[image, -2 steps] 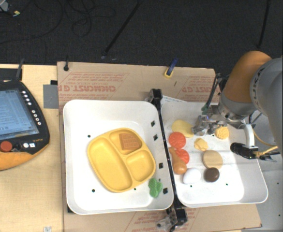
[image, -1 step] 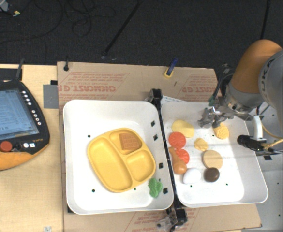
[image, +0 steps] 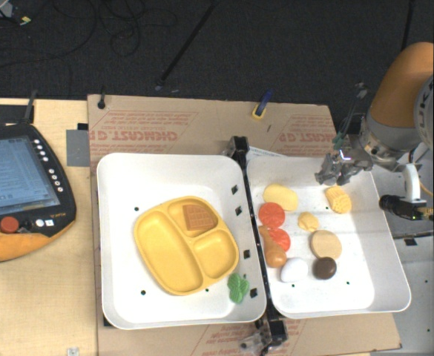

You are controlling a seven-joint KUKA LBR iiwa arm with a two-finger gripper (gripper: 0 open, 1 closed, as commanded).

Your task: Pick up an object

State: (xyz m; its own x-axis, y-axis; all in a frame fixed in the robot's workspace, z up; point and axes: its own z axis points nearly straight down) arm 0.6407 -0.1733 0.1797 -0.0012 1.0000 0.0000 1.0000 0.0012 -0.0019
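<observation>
On the bench you see two white bins: the left bin (image: 120, 199) holds a yellow divided plate (image: 173, 254) with a brown waffle (image: 198, 216) in it. The right bin (image: 380, 273) holds small toy foods. The gripper (image: 341, 170) hovers just beside a yellow corn piece (image: 339, 199); you cannot tell its opening.

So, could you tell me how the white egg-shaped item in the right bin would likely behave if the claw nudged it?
The white egg looks smooth and rounded, so it would probably roll or slip. It touches the brown sausage-like piece, which may block it on that side. Likely light toy food.
</observation>
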